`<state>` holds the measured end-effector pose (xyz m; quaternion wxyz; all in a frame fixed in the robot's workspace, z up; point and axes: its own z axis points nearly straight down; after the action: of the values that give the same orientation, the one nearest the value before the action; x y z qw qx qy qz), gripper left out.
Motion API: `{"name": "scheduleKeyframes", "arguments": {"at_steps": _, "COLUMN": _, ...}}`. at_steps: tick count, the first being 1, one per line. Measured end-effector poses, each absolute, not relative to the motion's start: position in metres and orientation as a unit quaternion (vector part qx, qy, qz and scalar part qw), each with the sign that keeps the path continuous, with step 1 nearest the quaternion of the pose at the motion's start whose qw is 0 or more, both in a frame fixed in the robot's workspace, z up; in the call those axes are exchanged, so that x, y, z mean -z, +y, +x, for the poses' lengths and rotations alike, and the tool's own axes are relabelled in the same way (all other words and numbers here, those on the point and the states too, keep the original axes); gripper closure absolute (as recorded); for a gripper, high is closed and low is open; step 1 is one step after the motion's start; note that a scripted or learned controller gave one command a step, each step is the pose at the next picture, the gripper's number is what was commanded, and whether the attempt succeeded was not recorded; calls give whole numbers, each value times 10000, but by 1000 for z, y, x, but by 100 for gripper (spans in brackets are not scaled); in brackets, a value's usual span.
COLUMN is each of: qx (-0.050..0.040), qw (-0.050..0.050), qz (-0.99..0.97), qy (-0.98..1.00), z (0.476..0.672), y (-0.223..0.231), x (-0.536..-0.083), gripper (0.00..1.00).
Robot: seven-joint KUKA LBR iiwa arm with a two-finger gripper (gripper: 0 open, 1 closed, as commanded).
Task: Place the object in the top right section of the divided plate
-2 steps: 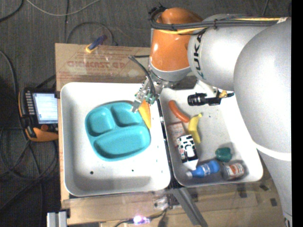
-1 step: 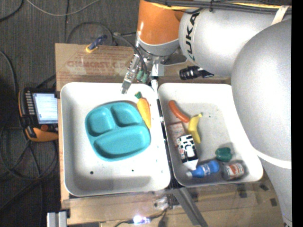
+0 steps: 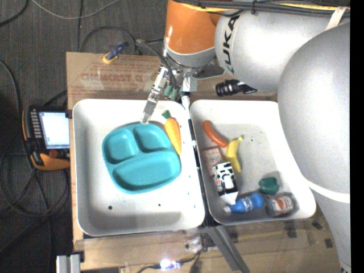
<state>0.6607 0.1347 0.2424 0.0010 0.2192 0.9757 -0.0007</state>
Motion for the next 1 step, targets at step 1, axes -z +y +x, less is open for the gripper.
{"name": "scheduleKeyframes", "arguments": {"at_steps": 1, "qx": 7, "qw": 10, "qz": 2192, "qy": 9757, "z": 661, "y": 135, "x": -242, "gripper": 0}}
